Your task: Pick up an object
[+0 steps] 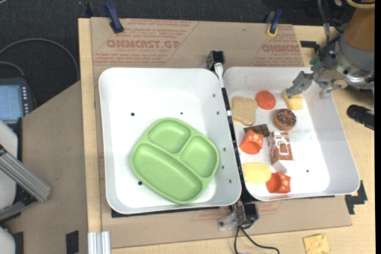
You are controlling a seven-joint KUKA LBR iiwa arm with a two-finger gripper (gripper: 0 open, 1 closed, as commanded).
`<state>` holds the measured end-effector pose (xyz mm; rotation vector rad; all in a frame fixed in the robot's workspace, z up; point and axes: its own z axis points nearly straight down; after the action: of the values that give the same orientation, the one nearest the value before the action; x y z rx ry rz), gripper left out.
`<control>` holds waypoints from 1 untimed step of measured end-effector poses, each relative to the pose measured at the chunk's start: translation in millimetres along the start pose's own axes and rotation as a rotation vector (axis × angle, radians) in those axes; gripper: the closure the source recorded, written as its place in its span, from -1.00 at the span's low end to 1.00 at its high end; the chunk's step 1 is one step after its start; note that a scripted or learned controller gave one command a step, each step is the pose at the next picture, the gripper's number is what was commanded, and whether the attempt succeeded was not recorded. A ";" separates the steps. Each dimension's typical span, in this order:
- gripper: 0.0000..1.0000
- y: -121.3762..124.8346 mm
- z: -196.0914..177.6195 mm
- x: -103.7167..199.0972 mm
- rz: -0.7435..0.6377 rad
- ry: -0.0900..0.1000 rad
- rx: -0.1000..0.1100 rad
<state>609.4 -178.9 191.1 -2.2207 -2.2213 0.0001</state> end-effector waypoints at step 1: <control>-1.00 -45.4 91.7 41.7 0.000 0.005 0.012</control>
<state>563.9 -137.2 99.5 -2.2121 -2.2134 0.0079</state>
